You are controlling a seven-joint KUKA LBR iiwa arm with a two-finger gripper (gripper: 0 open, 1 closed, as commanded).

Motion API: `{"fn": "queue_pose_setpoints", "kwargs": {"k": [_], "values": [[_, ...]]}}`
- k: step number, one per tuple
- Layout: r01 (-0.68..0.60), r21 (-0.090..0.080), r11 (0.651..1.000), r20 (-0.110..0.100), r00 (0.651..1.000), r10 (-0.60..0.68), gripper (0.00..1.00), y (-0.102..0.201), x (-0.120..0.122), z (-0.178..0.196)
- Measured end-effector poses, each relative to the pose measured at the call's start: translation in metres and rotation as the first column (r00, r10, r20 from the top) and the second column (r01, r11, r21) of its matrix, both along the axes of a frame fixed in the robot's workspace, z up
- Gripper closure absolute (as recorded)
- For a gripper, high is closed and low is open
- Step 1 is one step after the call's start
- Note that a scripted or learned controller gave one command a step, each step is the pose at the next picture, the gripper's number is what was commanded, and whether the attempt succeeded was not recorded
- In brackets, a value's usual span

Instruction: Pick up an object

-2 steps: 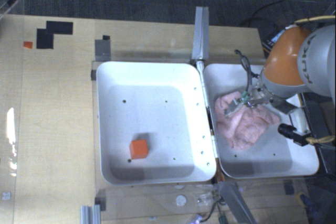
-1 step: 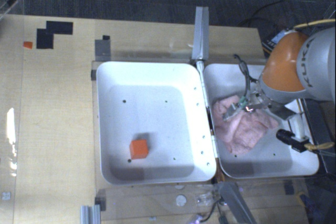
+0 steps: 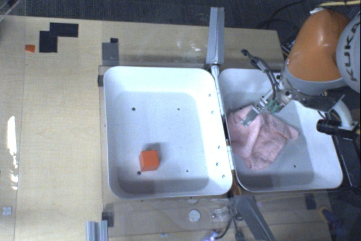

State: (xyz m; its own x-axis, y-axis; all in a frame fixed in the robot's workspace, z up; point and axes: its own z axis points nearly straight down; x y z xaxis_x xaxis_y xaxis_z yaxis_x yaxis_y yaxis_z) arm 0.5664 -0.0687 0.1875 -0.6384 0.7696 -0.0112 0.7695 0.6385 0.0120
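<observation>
Pink cloth (image 3: 260, 137) lies crumpled in the right bin (image 3: 316, 175), left-centre of its floor, its left edge near the wall shared with the left bin (image 3: 169, 87). Judged soft, light and floppy: it will sag and drape when lifted, won't slip much, nothing to break. Best hold is probably a raised fold or the bunched upper-left part, pinched from above; a flat single layer on the bin floor would be hard to catch.

Gripper (image 3: 260, 108) sits over the cloth's upper edge, toward the right bin's far side, fingers pointing down and left. One fingertip looks to be touching or just above the fabric near the cloth's upper-left corner. The fingers look parted a little, no fabric visibly pinched between them, so no hold on the cloth as seen; contact is hard to tell at this size.

Right bin holds just the cloth. Left bin has an orange block (image 3: 149, 160) on its floor near the near-left corner, well apart from the gripper. Small and rigid by the look, blocky sides easy to clamp, the other possible pick.

Both bins sit side by side on the bench (image 3: 56, 138), walls touching along the middle.
</observation>
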Motion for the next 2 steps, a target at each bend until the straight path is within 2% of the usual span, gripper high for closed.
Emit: {"fn": "queue_pose_setpoints", "kwargs": {"k": [1,2], "values": [[0.058,0.001,0.998,0.004,0.998,-0.058,0.00,-0.034,0.040,-0.095],[0.057,0.004,0.998,0.011,0.998,-0.057,1.00,-0.031,0.042,-0.082]]}}
